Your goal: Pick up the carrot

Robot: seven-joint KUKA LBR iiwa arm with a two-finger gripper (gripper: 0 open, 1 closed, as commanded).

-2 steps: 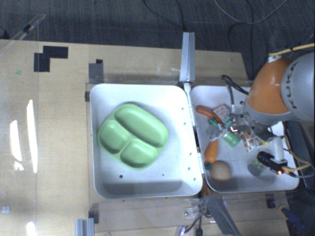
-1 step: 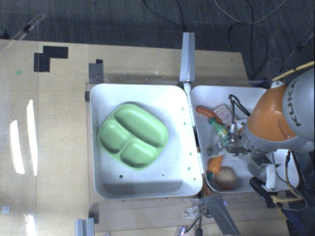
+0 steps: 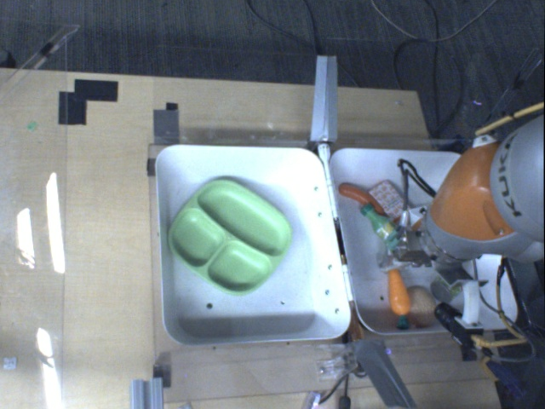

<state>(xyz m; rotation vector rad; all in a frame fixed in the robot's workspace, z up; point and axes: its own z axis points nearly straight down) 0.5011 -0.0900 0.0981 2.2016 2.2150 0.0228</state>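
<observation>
From my remote seat, going L to R: pale wood surface (image 3: pixel 94 228) w/ 2 shallow white bins side by side. Left bin (image 3: pixel 179 313) holds 1 green divided plate (image 3: pixel 232 234), 3 compartments, lying flat near the bin's middle. A metal rail (image 3: pixel 324 100) runs up from the seam between the bins.

Right bin (image 3: pixel 362 309) holds a small cluster. I count 1 red-orange sausage-shaped item (image 3: pixel 360 197) near the top, 1 small patterned packet (image 3: pixel 388 196) just beside it, 1 green bottle-like piece (image 3: pixel 376 222) below those, then 1 carrot (image 3: pixel 398 293), and 1 brownish round item (image 3: pixel 419 302), maybe a potato, touching the carrot's right side.

The carrot lies near the bin's front wall, long axis roughly top to bottom in the view, fat end toward the front wall.

The claw (image 3: pixel 409 250) sits just above the carrot's upper end, under the grey-orange arm (image 3: pixel 477 203). Can't tell whether it's spread or pinched; the wrist hides it.

My guess on handling: toy carrot, light, stiff, smooth, prob. a bit slippery, tapered so it may squirt out. Best hold looks like mid-body, across the narrow width, away from the round neighbour.
</observation>
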